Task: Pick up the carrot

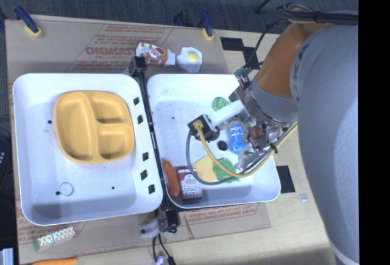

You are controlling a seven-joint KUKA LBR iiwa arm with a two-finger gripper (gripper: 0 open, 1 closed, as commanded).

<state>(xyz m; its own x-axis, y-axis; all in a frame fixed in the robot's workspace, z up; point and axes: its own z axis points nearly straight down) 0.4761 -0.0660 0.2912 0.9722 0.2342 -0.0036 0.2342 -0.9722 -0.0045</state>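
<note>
Item under task: carrot [170, 177]. It lies in the right bin [173, 105], lower centre of the frame, lengthwise against the bin's left wall. A dark red packet [190, 185] sits just beside it on the right, apparently touching.

Hand [245, 141]: low over the right-centre of the same bin, close to a blue item [236, 137] and above a yellow and green item [214, 170]. Whether it is spread or pressed together cannot be told, as the wrist and cabling obscure it. Nothing can be confirmed in its grip. It is well apart from the carrot.

Other contents: a yellow divided tray [94, 125] in the left bin [27, 136], not involved.

Handling assessment: the carrot looks small, light and stiff, probably a smooth toy, so it may roll or slip under an off-centre pinch. The best hold is judged to be across its narrow width at mid-length.

Risk: the wall on one side and the packet on the other leave little clearance. The packet may be nudged or caught.

Status: pick not yet begun.
</note>
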